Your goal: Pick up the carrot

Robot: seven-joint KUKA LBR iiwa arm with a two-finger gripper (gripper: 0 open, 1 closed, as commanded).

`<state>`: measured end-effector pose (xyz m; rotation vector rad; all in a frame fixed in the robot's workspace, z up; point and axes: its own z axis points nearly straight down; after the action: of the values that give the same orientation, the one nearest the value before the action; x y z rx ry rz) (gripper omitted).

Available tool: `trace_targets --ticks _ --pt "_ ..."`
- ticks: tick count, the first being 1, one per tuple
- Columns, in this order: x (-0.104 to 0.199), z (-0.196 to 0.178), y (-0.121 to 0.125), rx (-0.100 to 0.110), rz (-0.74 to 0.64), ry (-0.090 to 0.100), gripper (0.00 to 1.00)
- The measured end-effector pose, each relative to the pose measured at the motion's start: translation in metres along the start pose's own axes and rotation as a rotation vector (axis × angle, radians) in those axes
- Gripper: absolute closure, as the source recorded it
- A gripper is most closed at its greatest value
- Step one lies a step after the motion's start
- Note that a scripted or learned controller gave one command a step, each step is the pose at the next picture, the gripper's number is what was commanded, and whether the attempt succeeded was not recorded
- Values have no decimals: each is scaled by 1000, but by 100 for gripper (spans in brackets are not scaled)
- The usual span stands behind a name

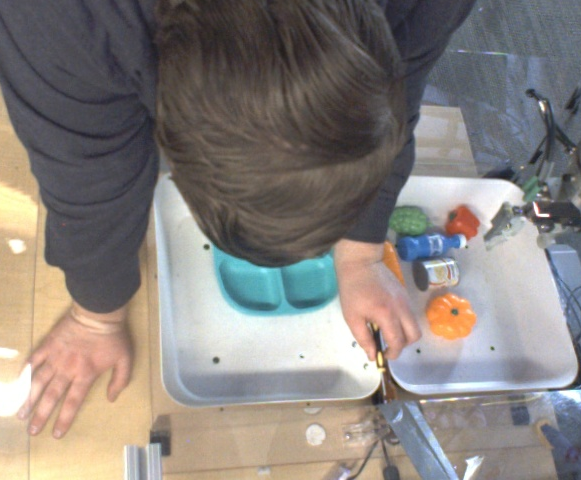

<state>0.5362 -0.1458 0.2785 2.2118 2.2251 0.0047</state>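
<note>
The carrot (393, 263) is a thin orange piece at the left side of the right bin (530, 368), partly hidden by a person's hand (375, 313). My gripper (503, 225) hangs over the right bin's upper right part, well to the right of the carrot and just right of a red toy (462, 220). Nothing shows held in it.
A person's head (280, 108) and torso lean over both bins, hiding most of the left bin (185, 368). A teal divided tray (275, 286) lies in the left bin. Near the carrot lie a green toy (407, 219), blue bottle (428, 245), can (437, 272) and orange pumpkin (450, 316).
</note>
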Motion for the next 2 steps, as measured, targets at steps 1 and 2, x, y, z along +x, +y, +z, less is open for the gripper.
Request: trace_targets --ticks 1,2 --pt "16 18 45 0 261 1 0" --pt "83 67 82 4 215 1 0"
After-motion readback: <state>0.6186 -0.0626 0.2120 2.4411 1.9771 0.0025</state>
